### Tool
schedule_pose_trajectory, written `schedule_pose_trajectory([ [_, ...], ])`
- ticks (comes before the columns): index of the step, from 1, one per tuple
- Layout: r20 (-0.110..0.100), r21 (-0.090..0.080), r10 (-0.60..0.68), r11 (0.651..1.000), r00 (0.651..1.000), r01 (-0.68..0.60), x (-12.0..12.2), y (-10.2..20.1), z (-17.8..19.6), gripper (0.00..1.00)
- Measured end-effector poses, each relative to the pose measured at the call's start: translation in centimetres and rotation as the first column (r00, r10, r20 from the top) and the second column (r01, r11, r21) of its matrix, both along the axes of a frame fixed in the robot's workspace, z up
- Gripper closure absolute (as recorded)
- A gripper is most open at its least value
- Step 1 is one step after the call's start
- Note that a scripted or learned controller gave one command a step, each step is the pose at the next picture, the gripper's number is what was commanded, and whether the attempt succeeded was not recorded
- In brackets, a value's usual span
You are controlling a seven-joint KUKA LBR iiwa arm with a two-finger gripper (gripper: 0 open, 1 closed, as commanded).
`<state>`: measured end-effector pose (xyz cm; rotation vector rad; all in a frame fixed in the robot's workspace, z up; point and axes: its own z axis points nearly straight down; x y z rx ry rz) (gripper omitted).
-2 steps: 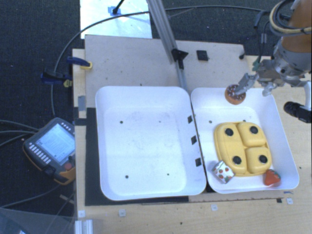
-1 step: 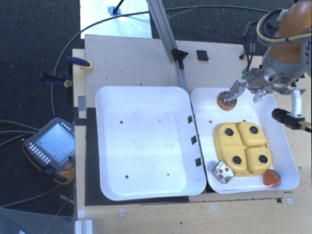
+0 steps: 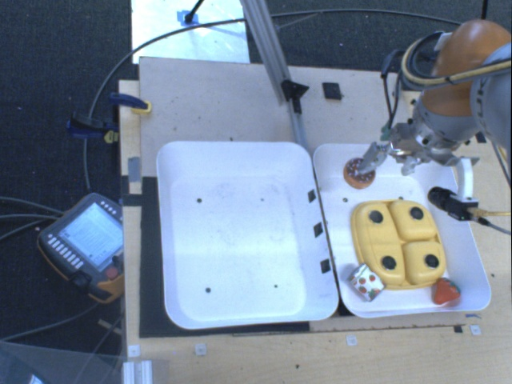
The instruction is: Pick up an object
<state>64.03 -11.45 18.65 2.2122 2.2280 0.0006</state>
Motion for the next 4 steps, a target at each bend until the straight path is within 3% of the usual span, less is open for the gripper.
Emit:
schedule_pose_trajectory([
  [1, -0.002, 0.001, 0.000, 1.000, 1.000, 0.000, 0.1, 0.6, -6.0, 0.00],
  [2, 0.003, 0.000, 0.002, 1.000, 1.000, -0.002, 0.3, 0.6, -4.6, 1.00],
  [4, 0.006, 0.000, -0.001, 1.000, 1.000, 0.001, 0.6, 1.0, 8.2, 1.00],
])
